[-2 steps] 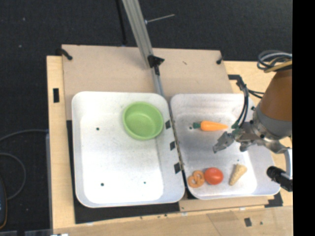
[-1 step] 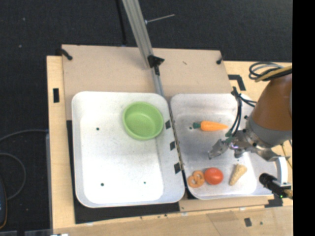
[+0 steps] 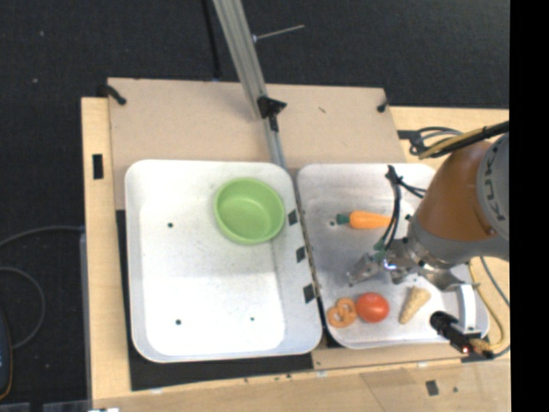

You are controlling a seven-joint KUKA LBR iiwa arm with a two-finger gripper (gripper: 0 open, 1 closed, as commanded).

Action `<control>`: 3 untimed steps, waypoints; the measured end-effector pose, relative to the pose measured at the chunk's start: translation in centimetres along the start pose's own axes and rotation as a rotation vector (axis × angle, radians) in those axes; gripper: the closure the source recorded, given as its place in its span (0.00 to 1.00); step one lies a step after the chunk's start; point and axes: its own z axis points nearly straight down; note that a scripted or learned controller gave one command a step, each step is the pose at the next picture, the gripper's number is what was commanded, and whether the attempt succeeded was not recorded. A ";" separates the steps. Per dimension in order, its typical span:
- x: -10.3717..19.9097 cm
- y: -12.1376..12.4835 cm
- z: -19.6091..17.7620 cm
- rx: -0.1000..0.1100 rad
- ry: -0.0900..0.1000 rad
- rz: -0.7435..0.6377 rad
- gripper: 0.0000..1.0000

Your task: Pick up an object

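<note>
My gripper point(image 3: 367, 269) hangs low over the middle of the right bin point(image 3: 326, 196), reaching in from the right under the orange-banded wrist. An orange carrot with a green tip point(image 3: 364, 221) lies just above it, near the bin's centre. A red tomato point(image 3: 372, 307) rests below the gripper near the front wall. Beside the tomato on its left lies a small orange pretzel-shaped piece point(image 3: 342, 313). A pale cone-shaped piece point(image 3: 414, 304) lies to the tomato's right. Nothing shows between the fingers.
A green bowl point(image 3: 250, 211) sits in the upper right part of the left bin point(image 3: 171, 316). A metal pole point(image 3: 244, 58) slants down from the top to the gap between the bins. The arm's body covers the right bin's right side.
</note>
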 end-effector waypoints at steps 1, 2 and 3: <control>0.0 0.2 -1.4 -0.009 0.002 0.003 1.00; 0.4 0.1 -7.6 -0.012 0.000 -0.007 1.00; 0.4 0.2 -8.0 -0.006 0.002 -0.007 1.00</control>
